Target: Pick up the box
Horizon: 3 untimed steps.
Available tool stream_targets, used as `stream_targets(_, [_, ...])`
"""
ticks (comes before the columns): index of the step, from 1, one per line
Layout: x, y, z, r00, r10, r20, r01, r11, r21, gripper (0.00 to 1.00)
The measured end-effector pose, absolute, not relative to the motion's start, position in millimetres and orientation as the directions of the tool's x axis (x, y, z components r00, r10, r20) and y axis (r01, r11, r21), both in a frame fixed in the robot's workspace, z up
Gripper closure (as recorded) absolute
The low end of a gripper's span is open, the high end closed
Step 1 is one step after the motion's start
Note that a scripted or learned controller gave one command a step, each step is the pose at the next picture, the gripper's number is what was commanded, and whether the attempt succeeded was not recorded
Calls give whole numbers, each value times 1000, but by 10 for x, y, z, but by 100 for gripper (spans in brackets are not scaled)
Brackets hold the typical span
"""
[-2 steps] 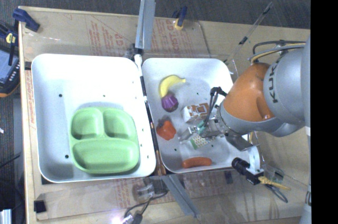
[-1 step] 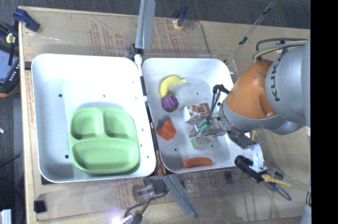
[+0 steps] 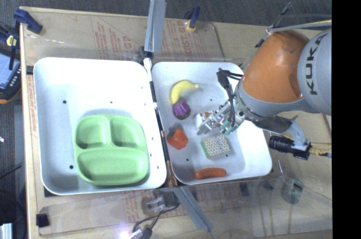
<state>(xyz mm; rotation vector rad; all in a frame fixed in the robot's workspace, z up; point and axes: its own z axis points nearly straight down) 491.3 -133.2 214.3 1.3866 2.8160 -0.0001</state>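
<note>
Two white bins sit side by side on the bench [image 3: 84,29]. The left bin [image 3: 51,85] holds a green divided tray [image 3: 111,150], sitting toward its 6 o'clock side, three compartments visible.

The right bin [image 3: 256,159] holds the small stuff. A yellow banana [image 3: 183,89] lies near the 11 o'clock corner. Just below it, at its 6 o'clock, is a purple round item [image 3: 181,110], close to the banana; can't tell if they touch. A red-orange lumpy item [image 3: 177,138] sits at the bin's 9 o'clock edge, near the wall between the bins. An orange carrot-like stick [image 3: 210,173] lies flat along the 6 o'clock wall.

The box [image 3: 216,146] is a small flat piece with a dotted pattern, lying on the bin floor around the middle, a bit toward 6 o'clock, tilted in plan. It is apart from the carrot-like stick and the red-orange item.

The arm [image 3: 276,74], grey with an orange band, comes in from 3 o'clock. The gripper [image 3: 217,122] hangs over the middle of the right bin, right at the box's 12 o'clock edge, overlapping it in this view. Jaws: too cluttered and blurry to read, can't tell open or closed, and nothing is clearly seen between them. The box looks to be resting on the bin floor.
</note>
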Motion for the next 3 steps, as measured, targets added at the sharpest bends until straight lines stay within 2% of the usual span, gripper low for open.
stream_targets(1, [5401, -1943, 1717, -140, 990, 0, 990, 140, -3, 100])
stream_targets(2, [5401, -1943, 1718, -140, 990, 0, 990, 140, -3, 0])
stream_targets(3, [4761, -2105, 1016, -261, 965, 3, 965, 261, -3, 0])
